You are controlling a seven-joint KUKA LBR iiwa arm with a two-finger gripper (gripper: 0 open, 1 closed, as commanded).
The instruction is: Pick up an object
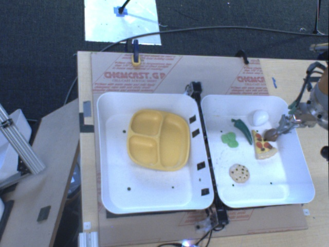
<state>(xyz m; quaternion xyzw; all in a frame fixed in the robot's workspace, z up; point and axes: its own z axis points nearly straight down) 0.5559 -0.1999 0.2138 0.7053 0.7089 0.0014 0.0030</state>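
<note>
While the gripper (275, 134) hangs low over the right bin (288, 189), its tips sit just above the pizza slice (263, 147); I cannot tell whether they are spread or pressed together. Nothing visibly held. Pizza slice lies mid-bin, with the green pepper (242, 129) just to its left, the white egg (260, 118) above, and the cookie (238, 173) below. I judge the pizza slice the nearest target: I want to centre over it, keep clear of the green pepper, go straight down, then close.

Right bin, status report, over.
Gripper low at the pizza slice toy. Nothing seen held. White egg and green pepper close beside.
</note>
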